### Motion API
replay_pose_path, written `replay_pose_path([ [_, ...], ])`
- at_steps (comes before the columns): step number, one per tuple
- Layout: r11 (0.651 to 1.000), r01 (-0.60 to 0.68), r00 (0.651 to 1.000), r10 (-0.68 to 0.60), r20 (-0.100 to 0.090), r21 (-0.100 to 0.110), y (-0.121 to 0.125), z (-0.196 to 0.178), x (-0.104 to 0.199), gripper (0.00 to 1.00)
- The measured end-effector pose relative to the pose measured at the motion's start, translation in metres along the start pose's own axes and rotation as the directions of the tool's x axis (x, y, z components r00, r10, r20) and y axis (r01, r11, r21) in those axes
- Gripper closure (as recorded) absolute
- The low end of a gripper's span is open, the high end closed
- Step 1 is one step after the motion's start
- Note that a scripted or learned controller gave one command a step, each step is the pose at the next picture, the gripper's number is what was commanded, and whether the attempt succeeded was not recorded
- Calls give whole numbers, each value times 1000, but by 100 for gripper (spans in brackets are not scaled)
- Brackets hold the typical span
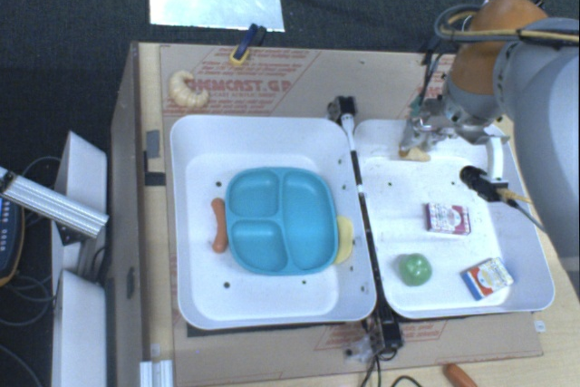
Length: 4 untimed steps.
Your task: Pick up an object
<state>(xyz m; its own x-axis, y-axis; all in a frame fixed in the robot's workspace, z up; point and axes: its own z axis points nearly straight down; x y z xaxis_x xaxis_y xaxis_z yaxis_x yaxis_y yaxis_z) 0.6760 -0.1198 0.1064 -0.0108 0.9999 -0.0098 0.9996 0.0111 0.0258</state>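
My gripper [419,137] hangs over the far left corner of the right bin [524,242], pointing down. Right under its tips lies a small tan object [416,154] against the bin's back wall; whether it is touched I cannot tell. Further forward in the same bin lie a red and white packet [447,218], a green apple [415,269] and a blue, white and red box [487,277].
The left bin [195,186] holds a blue divided plate [278,220], an orange sausage [218,225] to its left and a yellow piece [344,239] at its right edge. A pale curled object [188,89] and a blue and yellow tool [246,43] lie on the cardboard behind.
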Motion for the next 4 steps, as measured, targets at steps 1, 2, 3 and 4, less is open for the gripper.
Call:
replay_pose_path([
  [1, 1000, -6, 1000, 6, -9, 20, -53, -82, 59, 100],
  [2, 1000, -7, 1000, 7, -9, 23, -54, -81, 58, 0],
  [3, 1000, -10, 1000, 10, -2, 10, -37, 16, 2, 0],
  [4, 1000, -10, 1000, 10, -7, 24, -74, 3, -39, 0],
])
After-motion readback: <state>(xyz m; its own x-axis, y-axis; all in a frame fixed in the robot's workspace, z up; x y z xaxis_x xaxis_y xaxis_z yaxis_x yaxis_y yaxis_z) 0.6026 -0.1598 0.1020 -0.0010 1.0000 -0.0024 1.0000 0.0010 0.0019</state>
